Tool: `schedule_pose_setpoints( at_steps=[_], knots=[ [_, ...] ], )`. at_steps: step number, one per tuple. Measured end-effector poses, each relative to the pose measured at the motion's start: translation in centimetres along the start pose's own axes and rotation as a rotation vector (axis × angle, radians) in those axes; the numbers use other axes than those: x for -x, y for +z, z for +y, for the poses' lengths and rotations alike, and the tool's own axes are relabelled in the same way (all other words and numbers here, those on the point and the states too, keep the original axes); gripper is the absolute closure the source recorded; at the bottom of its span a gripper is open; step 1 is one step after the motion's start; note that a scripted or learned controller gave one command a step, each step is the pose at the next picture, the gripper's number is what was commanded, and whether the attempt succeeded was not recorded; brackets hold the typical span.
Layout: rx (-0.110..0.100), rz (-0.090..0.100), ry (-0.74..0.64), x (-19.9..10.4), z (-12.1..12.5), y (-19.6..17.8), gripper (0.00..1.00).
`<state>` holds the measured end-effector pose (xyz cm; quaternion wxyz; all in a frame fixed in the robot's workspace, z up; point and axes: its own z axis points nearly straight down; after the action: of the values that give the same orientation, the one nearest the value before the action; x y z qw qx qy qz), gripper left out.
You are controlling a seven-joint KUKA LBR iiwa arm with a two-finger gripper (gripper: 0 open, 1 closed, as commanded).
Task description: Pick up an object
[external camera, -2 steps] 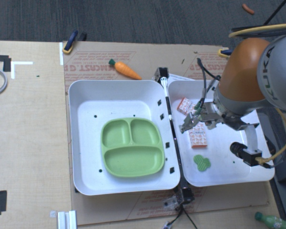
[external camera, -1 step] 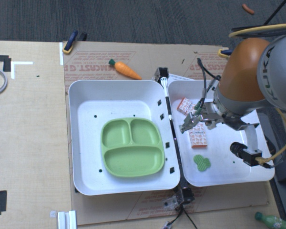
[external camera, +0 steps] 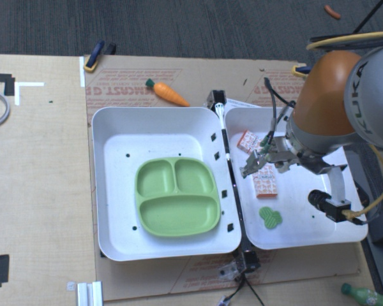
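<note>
the grey arm with an orange band (external camera: 332, 94) reaches over the right white bin (external camera: 306, 225); the left white bin (external camera: 115, 139) holds a green divided plastic plate (external camera: 177, 196). the claw (external camera: 258, 161) hangs above two red-and-white cartons (external camera: 265, 185), whether spread or pinching i cannot tell. a small green leafy piece (external camera: 270, 218) lies nearby.

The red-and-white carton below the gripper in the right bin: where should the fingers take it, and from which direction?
Probably from straight above, closing across the carton's short sides. It seems to lie flat on the right bin's floor, long axis running toward the camera, with bare floor on both flanks. The gripper hangs right by its far end.
</note>
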<state>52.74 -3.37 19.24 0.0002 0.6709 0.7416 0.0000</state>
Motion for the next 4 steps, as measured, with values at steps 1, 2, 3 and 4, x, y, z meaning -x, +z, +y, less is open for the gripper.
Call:
schedule_pose_setpoints(
  at_steps=[1, 2, 3, 4],
  knots=[
    [0.0, 0.0, 0.0, 0.0, 0.0, 0.0, 0.0],
    [-0.001, 0.0, -0.073, 6.6, -2.7, 8.9, 0.0],
    [0.0, 0.0, -0.15, 7.0, 4.7, 10.0, 0.0],
    [0.001, -0.001, -0.147, 7.1, 4.7, 9.1, 1.0]
  ],
)
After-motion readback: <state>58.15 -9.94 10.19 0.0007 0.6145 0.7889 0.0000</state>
